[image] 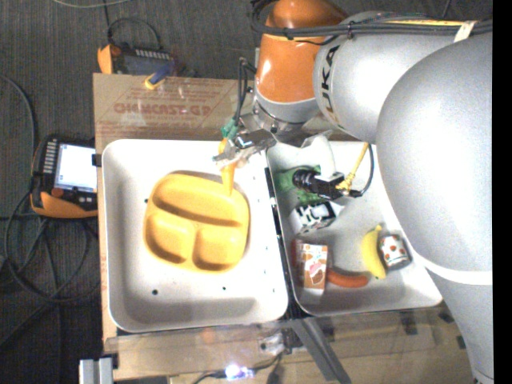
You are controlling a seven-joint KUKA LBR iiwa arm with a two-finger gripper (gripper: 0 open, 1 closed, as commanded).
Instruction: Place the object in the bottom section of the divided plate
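**Orange piece in the gripper, hanging over the plate's upper rim, not yet placed**

- Arm (416, 134): reaches in from the right and crosses above the right bin (404, 301). The wrist sits over the wall between the two bins, which puts the tool at the near corner of the left bin (120, 294).
- Left bin: the yellow divided plate (172, 206) lies flat near its centre. There is one wide section on the far side of the ridge and two smaller sections side by side on the near, lower side. I take the target to be one of the lower sections; which one is meant I cannot tell.
- Right bin: a carton (312, 264), sausage (349, 278), banana (370, 250) and small can (394, 250) are clustered toward the near end. All are well apart from the tool.
- Gripper (234, 155): pointed down, with the fingers pinched on the top end of the orange piece (229, 178).
- Orange piece: thin and elongated, hanging nearly vertical from the pinch. Its free end is over the plate's upper right rim, at the edge of the wide section. Being held by one end explains the dangle, and it may swing when moved.
- Judgement: this is the carry stage. The piece needs to travel across the ridge toward the lower sections before release. If dropped here, it would land in the wrong section or on the rim.
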